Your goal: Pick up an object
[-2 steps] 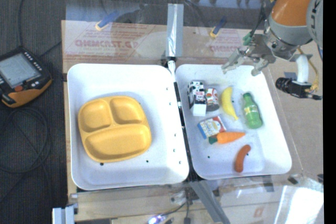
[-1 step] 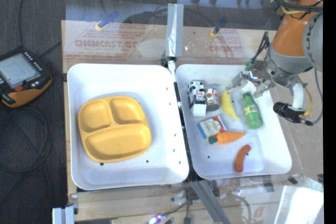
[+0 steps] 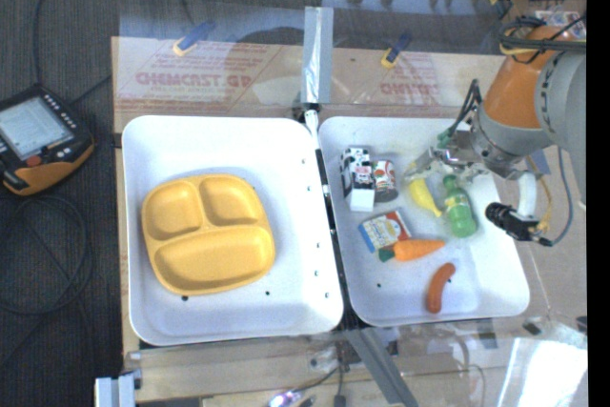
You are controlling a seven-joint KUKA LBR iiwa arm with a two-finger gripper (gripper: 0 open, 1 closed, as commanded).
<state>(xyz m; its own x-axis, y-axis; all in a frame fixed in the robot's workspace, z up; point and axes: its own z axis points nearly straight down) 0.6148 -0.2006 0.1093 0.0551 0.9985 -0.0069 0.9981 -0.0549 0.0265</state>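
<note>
From above, the grey arm (image 3: 562, 110) with its orange band reaches in from the right, and its jaws (image 3: 446, 159) hang low over the upper right part of the right bin (image 3: 496, 300). The metal fingers look spread apart with nothing between them, though the glare makes this hard to judge. Just below the jaws lies a green bottle (image 3: 458, 208), and just beside it, down and to the left of the jaws, a yellow banana-like toy (image 3: 423, 195); whether a fingertip touches either one I cannot tell. Further left of the jaws, near the bin's inner wall, sits a black-and-white carton (image 3: 358, 169) with a small red can (image 3: 383, 176) touching its right side. Below and left of the jaws lies a flat red-and-white packet (image 3: 383, 229), and a carrot (image 3: 416, 250) rests just beneath it, pointing right. A sausage (image 3: 439, 286) lies alone near the bin's front, well below the jaws. Far to the left of the jaws, the left bin (image 3: 172, 319) holds a yellow divided tray (image 3: 208, 232). Both bins sit on the table (image 3: 219, 76). On the dark floor at the far left lies a handheld controller (image 3: 38, 136) with its cable.
</note>
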